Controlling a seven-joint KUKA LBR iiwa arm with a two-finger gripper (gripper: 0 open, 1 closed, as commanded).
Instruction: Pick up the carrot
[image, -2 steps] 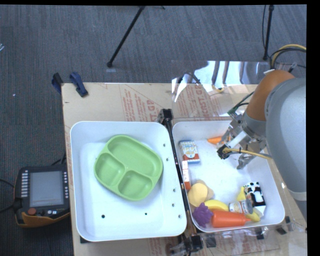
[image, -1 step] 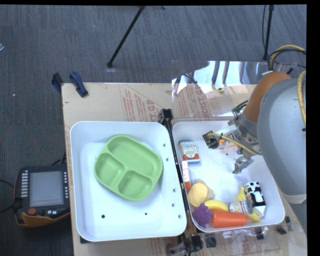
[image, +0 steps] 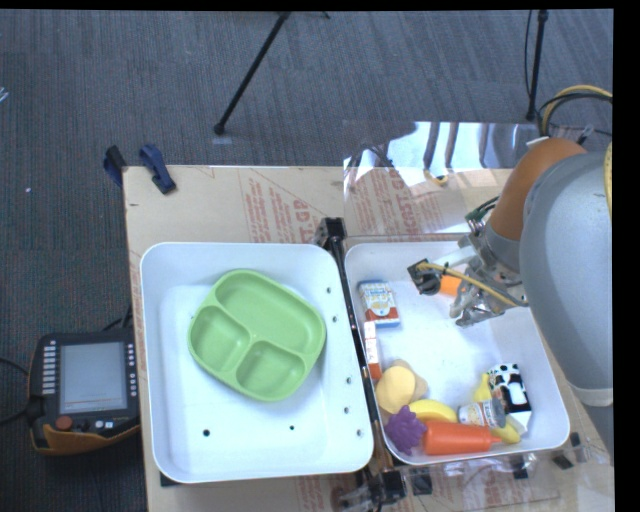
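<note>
Gripper is hanging over the upper part of the right bin, well apart from the carrot. I cannot tell what state it is in, because the wrist and some cables are crossing in front of it, and nothing is visibly held there.

As a landmark I am taking the carrot itself. It is lying at the near edge of the right bin, on its side, with the thick end toward the purple grapes, which are touching it on the left. A yellow banana is resting just behind it, and a round yellow fruit is sitting behind the grapes. To the right of the carrot a small bottle and a black and white carton are crowding close. Far behind the carrot, a small blue and white box is lying near the bin's left wall. The green divided plate is sitting in the left bin, well to the left.

For the step in hand, I judge that the arm needs to travel toward the near edge and come down over the middle of the carrot, with the closing line across its narrow width. The neighbours are leaving little room, so a straight vertical descent seems safer. The smooth cone shape may be slipping out if the grasp lands near the thin tip.
</note>
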